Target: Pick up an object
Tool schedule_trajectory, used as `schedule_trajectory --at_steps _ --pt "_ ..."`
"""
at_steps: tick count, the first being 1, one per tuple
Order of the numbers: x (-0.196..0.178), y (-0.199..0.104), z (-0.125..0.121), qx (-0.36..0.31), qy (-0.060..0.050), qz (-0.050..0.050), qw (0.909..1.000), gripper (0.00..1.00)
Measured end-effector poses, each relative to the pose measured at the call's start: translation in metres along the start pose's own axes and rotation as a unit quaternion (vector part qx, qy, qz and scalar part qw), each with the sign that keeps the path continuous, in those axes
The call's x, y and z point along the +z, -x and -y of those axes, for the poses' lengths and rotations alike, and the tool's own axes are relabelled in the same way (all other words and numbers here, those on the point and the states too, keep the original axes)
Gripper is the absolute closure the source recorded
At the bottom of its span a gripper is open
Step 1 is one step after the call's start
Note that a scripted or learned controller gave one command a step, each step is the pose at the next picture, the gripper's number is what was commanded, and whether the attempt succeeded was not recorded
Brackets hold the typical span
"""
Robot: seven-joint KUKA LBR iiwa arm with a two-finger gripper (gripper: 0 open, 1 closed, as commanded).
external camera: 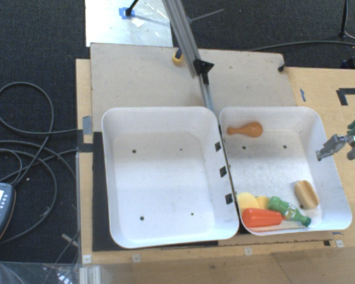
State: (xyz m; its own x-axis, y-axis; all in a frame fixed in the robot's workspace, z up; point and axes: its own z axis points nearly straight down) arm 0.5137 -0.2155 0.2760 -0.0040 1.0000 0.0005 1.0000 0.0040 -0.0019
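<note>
Reaching in from the right edge of the view, the grey two-finger gripper (331, 148) hangs at the outer right rim of the right shallow white plastic bin (328, 176), with little of the arm behind it in sight. Whether its jaws are open or closed cannot be told at this size, and nothing is seen between them.

All the objects lie in that right bin. A brown toy chicken drumstick (246, 129) rests near the far wall, its thick end pointing right, well apart from the rest. A tan toy hot-dog bun (306, 194) lies toward the near right corner, closest to the gripper but still apart from it. Along the near wall sit a yellow rounded toy piece (249, 202), an orange-red toy carrot (262, 218) just in front of it, and a green toy vegetable (287, 210) touching the carrot's right end.

The left shallow white plastic bin (106, 158) stands beside the right one, their inner walls meeting. Both rest on the pale wooden bench (242, 78). A slanted grey metal pole (183, 28) crosses above the far side of the bench. Black cables (29, 129) loop on the dark floor to the left.
</note>
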Motion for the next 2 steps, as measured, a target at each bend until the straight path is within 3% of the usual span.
schedule_trajectory --at_steps 1,2 --pt "-0.002 0.000 -0.001 0.000 0.002 0.000 1.0000 0.00" --pt "0.060 0.000 0.002 0.002 -0.001 0.000 1.0000 0.00"
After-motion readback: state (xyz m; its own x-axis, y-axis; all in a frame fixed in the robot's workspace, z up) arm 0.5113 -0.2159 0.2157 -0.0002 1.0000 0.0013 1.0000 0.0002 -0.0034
